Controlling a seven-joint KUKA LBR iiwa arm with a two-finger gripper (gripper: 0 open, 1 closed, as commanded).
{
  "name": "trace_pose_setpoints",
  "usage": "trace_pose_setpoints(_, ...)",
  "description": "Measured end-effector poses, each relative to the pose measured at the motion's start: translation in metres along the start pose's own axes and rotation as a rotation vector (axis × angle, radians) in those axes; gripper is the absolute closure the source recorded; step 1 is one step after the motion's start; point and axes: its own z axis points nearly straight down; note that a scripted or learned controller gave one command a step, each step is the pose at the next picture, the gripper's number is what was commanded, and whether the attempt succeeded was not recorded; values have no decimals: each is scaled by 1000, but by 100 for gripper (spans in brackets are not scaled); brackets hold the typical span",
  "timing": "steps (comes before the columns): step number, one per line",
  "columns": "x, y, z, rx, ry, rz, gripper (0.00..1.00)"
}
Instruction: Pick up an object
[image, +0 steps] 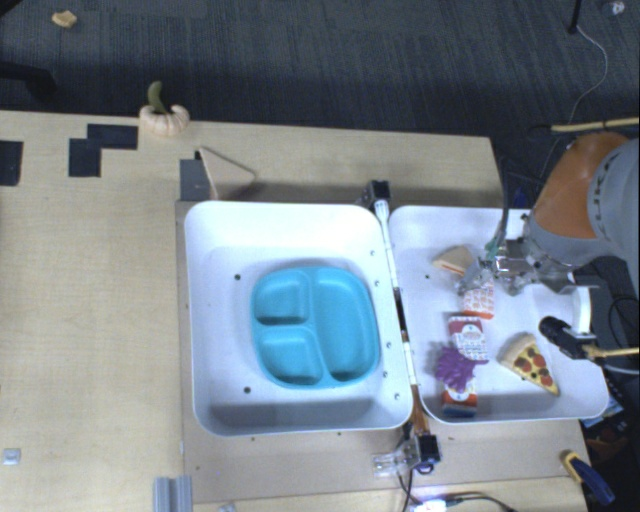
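Two white bins are set side by side on the bench. The left bin (215, 300) holds a blue divided tray (315, 325), which is taken here as the landmark. To the right of the tray, across the shared rim, the right bin (590, 400) carries the loose objects. Nearest the tray a purple clump (454, 366) is seen, with a small dark and orange item (459, 400) just below it. A red and white packet (468, 335) lies just above the clump, and a second small packet (479, 300) lies above that. A tan wedge (454, 261) rests further up. Farthest from the tray, a toy pizza slice (528, 362) lies flat.

The gripper (500, 268) is lowered into the right bin, between the tan wedge and the upper packet, possibly touching the packet. How its jaws stand cannot be told from this angle, and nothing is clearly seen between them. A small pale gourd (163, 118) sits on the bench well above and left of the tray.
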Motion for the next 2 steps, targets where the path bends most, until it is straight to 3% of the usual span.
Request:
trace_pose_setpoints(1,1,2,-12,-6,-1,-5,100)
trace_pose_setpoints(2,54,-26,-145,-3,1,-3,100)
